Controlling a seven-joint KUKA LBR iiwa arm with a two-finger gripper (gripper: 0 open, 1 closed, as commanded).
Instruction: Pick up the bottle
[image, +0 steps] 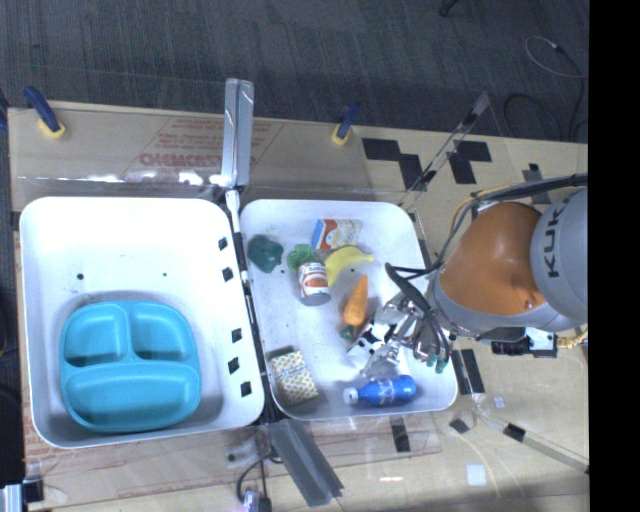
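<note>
Inspector: Tool (393, 338) is hanging low over the right bin (425, 255), just above the blue bottle (383, 392); whether it is open or closed, I cannot tell.

Clerk: Bottle's position?

Inspector: It is lying on its side near the bin's front wall, white cap pointing left. A carrot (355, 300) and can (314, 282) are lying nearby. A blue tray (130, 365) is sitting in the left bin (60, 225).

A tray (130, 365) is lying in the left bin (40, 230); a bottle (383, 392) is lying near-right in the right bin (415, 235).
</note>
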